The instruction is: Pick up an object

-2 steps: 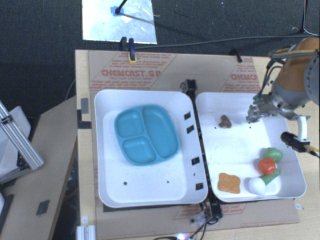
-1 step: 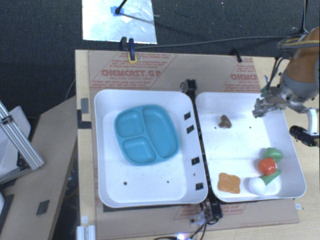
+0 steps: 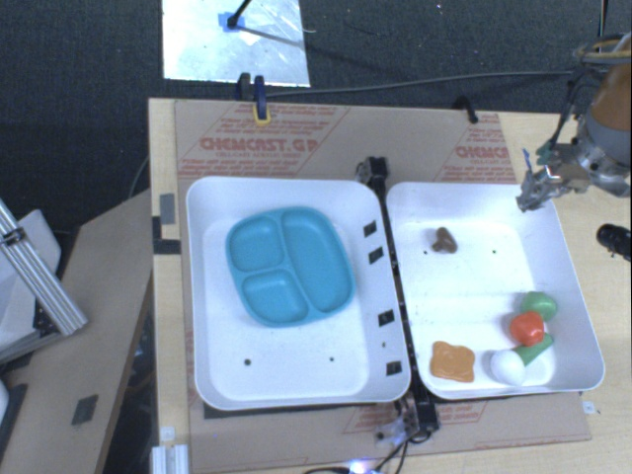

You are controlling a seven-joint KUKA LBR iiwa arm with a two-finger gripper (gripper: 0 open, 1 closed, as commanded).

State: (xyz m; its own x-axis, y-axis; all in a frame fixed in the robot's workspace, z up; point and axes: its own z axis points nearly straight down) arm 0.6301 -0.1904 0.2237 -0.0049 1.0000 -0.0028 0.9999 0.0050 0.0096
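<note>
My gripper [image 3: 534, 194] hangs over the far right rim of the right bin [image 3: 474, 197], with nothing visibly between its fingers. In that bin a small brown object [image 3: 443, 240] lies near the middle. At the front right corner sit a green piece [image 3: 540, 304], a red piece [image 3: 527, 328], a white egg-shaped piece [image 3: 509, 366] and an orange flat piece [image 3: 453, 362]. The gripper is well behind and to the right of all of them.
The left bin [image 3: 212, 363] holds a blue three-compartment plate [image 3: 289, 265]. A black hinge strip [image 3: 388, 275] runs between the bins. A blue clamp [image 3: 260, 99] stands at the bench's back edge, and a cable crosses behind.
</note>
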